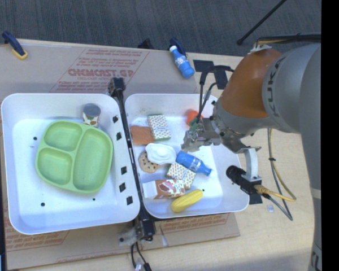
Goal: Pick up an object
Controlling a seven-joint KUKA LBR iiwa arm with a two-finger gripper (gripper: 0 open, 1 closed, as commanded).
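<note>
The gripper point(193, 139) hangs just above the blue bottle point(192, 163), which lies right of the white cup point(160, 152); its grasp cannot be told. The bottle is probably light, stiff and slippery, best taken across its middle.

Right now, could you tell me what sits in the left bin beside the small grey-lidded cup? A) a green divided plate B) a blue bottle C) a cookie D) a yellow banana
A: the green divided plate lies in the left bin, with the small cup at its upper edge; the banana, blue bottle and cookie lie in the right bin.
</note>
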